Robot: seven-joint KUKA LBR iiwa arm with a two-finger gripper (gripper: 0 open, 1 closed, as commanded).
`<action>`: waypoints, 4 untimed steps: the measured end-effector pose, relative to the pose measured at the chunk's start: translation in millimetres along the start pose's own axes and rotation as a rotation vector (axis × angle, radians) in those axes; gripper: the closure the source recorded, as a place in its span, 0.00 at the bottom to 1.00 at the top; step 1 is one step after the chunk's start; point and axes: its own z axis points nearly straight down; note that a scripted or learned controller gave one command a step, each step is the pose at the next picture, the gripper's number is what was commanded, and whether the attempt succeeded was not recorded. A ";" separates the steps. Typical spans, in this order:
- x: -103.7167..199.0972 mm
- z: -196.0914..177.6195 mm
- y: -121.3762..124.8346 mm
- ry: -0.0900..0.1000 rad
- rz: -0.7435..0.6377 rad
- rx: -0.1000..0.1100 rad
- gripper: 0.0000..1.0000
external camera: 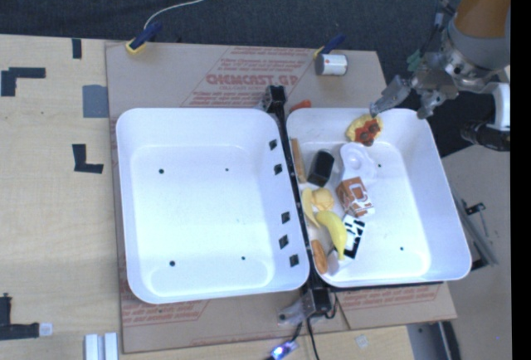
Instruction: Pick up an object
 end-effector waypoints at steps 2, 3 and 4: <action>32.1 -105.5 -45.5 0.000 -0.003 -0.009 1.00; 130.4 -95.0 -75.5 0.003 -0.008 0.002 1.00; 163.4 -60.1 -71.8 0.000 -0.003 0.003 1.00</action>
